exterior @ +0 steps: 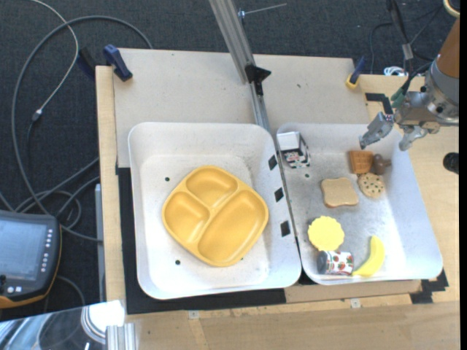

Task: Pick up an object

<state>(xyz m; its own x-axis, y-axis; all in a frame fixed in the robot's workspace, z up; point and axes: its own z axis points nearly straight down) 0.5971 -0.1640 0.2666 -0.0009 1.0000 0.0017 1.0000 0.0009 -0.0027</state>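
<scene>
Partly shadowed, brown block (pixel 360 160) beneath open pincer (pixel 392 135).

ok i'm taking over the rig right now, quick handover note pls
Gripper: jaws open, holding nothing, raised over the far edge of the right bin.
Right bin items: brown block, cookie, toast slice, yellow disc, small can, banana, white box.
Left bin: yellow divided plate.
Done: nothing picked.
Left: descend, probably on the brown block as it is nearest, close, lift.
</scene>
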